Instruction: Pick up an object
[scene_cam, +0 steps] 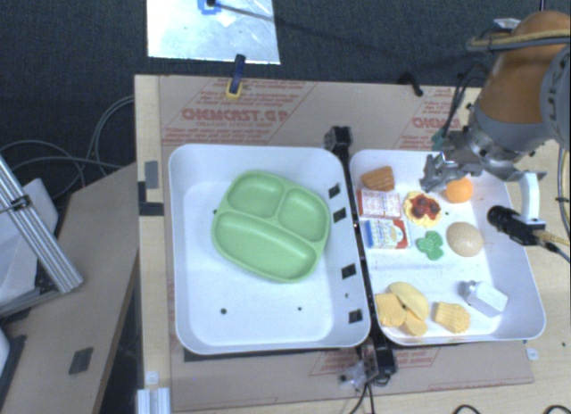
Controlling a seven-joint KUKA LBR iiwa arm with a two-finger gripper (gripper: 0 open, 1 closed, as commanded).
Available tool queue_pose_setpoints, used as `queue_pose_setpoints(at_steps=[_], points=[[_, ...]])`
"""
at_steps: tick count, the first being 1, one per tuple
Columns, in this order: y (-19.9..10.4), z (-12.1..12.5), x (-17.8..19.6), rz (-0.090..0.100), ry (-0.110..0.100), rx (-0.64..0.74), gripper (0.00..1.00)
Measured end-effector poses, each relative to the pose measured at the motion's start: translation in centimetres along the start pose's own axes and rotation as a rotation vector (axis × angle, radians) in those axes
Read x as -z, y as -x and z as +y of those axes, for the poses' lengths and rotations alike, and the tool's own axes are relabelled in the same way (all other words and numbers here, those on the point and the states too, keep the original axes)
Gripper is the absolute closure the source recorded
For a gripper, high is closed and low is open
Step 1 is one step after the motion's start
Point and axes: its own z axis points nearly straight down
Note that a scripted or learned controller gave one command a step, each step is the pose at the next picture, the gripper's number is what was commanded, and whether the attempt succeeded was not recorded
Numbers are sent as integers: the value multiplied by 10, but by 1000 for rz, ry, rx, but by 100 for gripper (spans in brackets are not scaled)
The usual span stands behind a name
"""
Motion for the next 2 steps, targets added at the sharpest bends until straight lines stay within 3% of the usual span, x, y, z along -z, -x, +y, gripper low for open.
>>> queue_pose_setpoints(at_steps=[2], points=[[-82,-48,17,1,0,1,100]])
